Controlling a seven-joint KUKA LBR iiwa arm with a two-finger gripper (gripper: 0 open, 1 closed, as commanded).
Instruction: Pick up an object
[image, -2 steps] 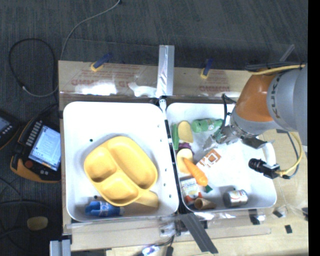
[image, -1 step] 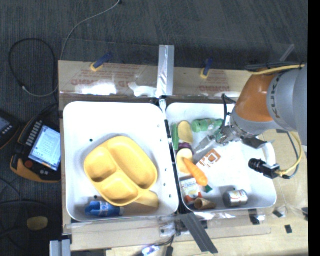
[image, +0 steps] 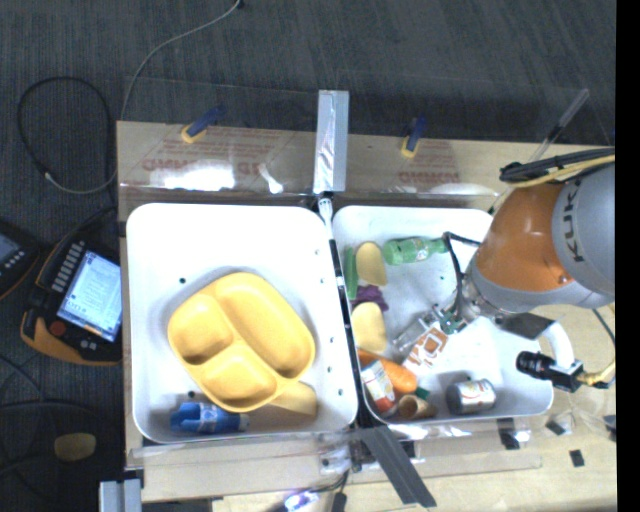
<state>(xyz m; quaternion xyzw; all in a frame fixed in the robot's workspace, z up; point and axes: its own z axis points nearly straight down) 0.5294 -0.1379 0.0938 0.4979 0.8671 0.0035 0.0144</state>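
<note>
KUKA arm (image: 560, 240) lowered into the right bin (image: 520, 400)
"KU" is read on the arm; hand (image: 447, 322) state cannot be told, beside an orange-white packet (image: 425, 348).

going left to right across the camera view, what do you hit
handheld screen -> yellow divided tray in the left bin -> green bottle in the right bin -> small can -> orange band of the arm

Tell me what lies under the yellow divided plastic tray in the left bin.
A blue object pokes out from beneath the front edge of the yellow divided plastic tray, on the floor of the left white bin. How far it extends under the tray is covered, as is anything else there.
</note>
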